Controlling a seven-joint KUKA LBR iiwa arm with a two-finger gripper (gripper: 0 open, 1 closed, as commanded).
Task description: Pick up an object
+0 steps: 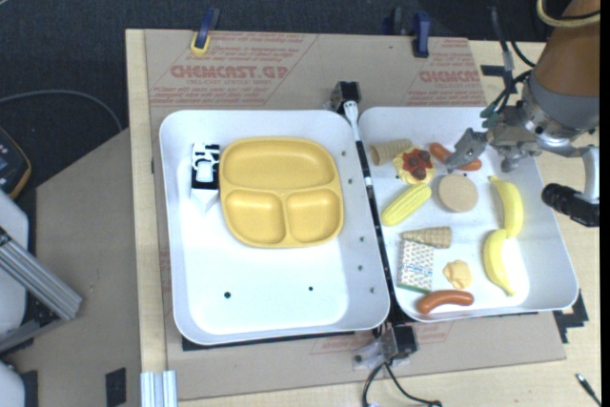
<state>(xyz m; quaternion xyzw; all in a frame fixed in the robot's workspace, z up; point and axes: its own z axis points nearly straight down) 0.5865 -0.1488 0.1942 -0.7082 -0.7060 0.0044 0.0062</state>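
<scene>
My gripper [490, 151] hangs over the back of the right bin [562, 248], open, with only white bin floor showing between its fingers. Just left of it lie a small orange sausage [442, 153] and a red toy food piece [416, 165]. In front of it sit a round tan bun [457, 194], a corn cob [405, 202] and a banana [510, 205]. Nearer the front edge are a second yellow fruit [498, 263], a wafer cone [427, 236], a patterned packet [416, 264], a small yellow lump [457, 274] and a red sausage [443, 301].
The left bin [181, 234] holds a yellow divided plate [281, 189] and a small black-and-white item [204, 167]. A tan roll [389, 151] lies by the right bin's back left corner. Clamps [201, 40] grip the board's far edge. The arm's orange band [572, 52] rises at the right.
</scene>
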